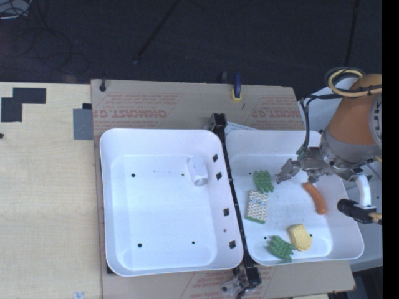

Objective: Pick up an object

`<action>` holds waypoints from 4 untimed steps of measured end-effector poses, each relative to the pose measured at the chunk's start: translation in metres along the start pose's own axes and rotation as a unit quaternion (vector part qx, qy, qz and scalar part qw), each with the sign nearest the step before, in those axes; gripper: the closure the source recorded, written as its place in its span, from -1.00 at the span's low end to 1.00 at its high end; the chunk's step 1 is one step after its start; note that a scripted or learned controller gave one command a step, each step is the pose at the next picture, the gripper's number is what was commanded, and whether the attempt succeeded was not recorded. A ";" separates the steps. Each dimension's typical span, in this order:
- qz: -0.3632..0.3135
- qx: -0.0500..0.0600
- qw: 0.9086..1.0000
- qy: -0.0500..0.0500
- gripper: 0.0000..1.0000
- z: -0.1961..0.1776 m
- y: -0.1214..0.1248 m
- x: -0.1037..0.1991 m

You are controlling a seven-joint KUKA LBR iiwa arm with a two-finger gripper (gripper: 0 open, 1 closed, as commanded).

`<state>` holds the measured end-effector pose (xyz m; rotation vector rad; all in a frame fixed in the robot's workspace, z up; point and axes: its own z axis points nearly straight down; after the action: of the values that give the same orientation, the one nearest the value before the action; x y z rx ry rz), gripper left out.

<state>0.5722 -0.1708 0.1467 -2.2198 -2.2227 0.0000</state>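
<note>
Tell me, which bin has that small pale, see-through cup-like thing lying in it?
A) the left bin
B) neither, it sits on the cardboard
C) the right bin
A: the small clear cup-like object lies alone in the left bin, near its upper right corner, while the right bin has the coloured items.

light: bright, even | glare: white bins (124,254) washed out | focus: soft | background: dark
</note>
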 end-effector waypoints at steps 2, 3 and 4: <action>-0.001 -0.005 1.000 -0.001 -1.00 -0.203 0.063 0.024; 0.001 0.001 1.000 0.000 -1.00 -0.292 0.000 0.001; 0.002 -0.002 1.000 -0.001 -1.00 -0.388 -0.080 -0.026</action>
<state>0.4925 -0.1968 0.5346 -2.2272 -2.2204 -0.0013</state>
